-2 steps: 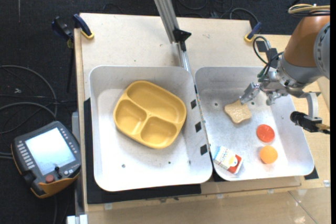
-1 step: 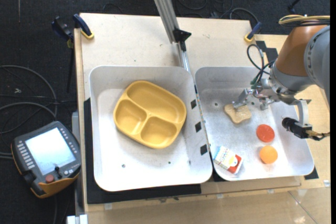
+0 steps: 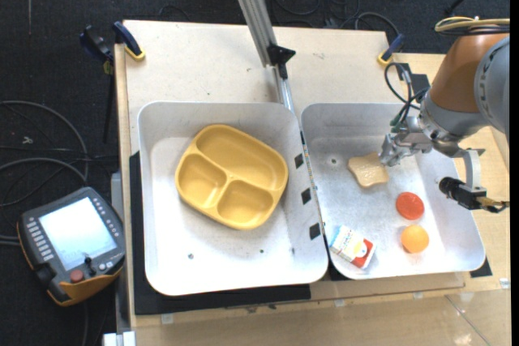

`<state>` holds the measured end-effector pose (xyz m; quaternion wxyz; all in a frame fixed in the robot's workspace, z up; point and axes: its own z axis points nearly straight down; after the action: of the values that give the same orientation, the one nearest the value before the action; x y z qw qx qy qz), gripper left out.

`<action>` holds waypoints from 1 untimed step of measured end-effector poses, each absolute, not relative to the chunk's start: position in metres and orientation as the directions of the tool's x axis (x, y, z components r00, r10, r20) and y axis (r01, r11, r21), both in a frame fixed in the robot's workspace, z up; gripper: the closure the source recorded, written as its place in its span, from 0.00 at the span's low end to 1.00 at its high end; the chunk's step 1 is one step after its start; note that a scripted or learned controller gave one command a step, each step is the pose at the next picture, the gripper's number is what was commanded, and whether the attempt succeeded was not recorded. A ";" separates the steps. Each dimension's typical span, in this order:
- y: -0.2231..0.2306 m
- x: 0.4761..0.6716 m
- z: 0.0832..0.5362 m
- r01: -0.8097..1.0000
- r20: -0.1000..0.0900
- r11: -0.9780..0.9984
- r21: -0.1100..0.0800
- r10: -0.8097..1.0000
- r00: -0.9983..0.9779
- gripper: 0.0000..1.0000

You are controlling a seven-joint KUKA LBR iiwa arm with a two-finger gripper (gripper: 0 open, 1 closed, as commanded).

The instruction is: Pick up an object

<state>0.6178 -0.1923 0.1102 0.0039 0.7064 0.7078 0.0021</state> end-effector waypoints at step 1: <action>-0.190 0.629 0.166 1.000 -0.002 0.003 0.007 1.000 -0.003 1.00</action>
<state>0.6295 -0.1902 0.1663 0.0032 0.7059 0.7083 0.0018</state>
